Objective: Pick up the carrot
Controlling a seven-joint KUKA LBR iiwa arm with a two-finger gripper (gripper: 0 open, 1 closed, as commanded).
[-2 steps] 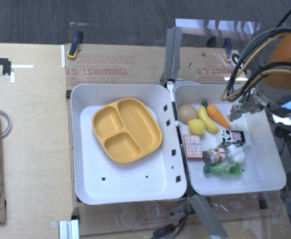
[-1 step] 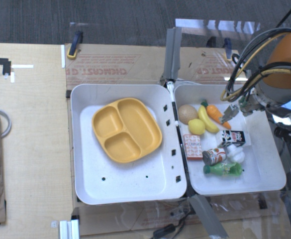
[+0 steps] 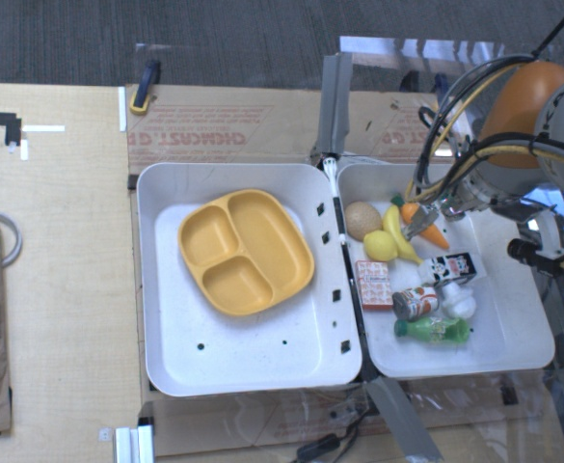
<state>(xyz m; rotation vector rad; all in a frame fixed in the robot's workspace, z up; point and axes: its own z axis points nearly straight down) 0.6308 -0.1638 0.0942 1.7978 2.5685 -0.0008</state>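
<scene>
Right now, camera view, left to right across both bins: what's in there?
Yellow divided plate → potato → red-and-white box → lemon → green bottle → black-and-white carton.

Grey arm [image 3: 551, 148], orange band, black cables

At my nine o'clock a yellow divided plate [image 3: 247, 251] lies in the left bin [image 3: 156, 287]. In the right bin [image 3: 513, 345], a brown potato [image 3: 362, 219], banana [image 3: 397, 231] and lemon [image 3: 379, 246] cluster at ten o'clock; a green bottle [image 3: 436, 330] lies at six.
</scene>
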